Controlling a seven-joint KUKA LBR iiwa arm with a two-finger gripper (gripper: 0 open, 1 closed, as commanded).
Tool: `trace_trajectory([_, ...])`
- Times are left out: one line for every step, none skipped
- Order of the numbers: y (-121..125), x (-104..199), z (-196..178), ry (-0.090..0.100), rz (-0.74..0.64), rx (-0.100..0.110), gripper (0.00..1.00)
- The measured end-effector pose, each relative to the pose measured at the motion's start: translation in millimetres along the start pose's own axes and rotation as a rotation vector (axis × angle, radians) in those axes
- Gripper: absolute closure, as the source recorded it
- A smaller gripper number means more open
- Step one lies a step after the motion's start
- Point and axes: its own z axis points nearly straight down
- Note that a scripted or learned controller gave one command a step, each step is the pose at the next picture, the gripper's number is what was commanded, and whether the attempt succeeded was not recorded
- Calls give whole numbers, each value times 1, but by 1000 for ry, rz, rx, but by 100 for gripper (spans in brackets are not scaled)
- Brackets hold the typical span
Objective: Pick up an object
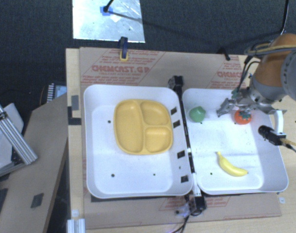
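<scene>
The right bin (264,178) holds three objects. A green round fruit (197,113) lies near its back left corner. A red-orange tomato-like fruit (243,117) sits toward the back right. A yellow banana (231,165) lies near the front middle. My gripper (229,107) hangs low over the back of the right bin, just left of and above the red fruit and right of the green one. Nothing can be made out in its grasp.
The left bin (99,174) bears a yellow three-compartment plate (142,126). A black divider (183,130) with clips runs between the bins. The grey arm with its orange band (279,57) comes in from the upper right, and a black cable fitting (269,135) overhangs the right bin's edge.
</scene>
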Motion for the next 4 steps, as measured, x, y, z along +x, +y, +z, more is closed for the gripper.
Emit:
trace_trajectory([0,0,-8,0,-1,1,100])
trace_trajectory([7,-8,-70,1,-2,7,100])
trace_trajectory([10,-9,-121,1,-4,8,100])
trace_trajectory([1,46,-110,5,-8,16,100])
